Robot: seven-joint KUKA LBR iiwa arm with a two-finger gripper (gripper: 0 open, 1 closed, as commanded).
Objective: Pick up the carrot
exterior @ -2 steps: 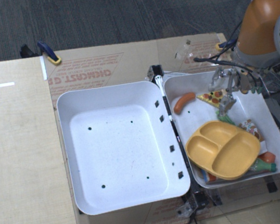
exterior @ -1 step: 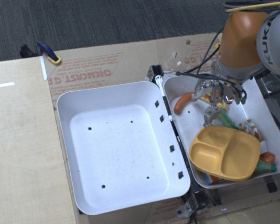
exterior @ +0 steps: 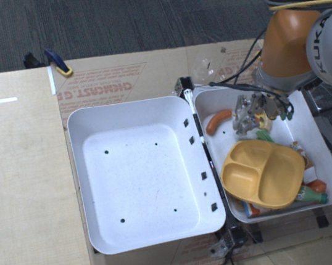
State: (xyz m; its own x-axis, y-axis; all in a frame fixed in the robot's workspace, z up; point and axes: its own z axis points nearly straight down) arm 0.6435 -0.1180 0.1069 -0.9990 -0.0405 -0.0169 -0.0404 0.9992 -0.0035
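Orange carrot at back-left of right bin, apart from gripper.
Jaws' state impossible to tell; hovering just beside carrot, behind yellow divided plate. Left bin alongside on counter.

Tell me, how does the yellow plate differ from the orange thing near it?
The plate is broad, yellow and split into compartments; the carrot is small, slim and orange-red. The plate rests tilted on other items, while the carrot lies on the bin floor. Both are in the right bin.
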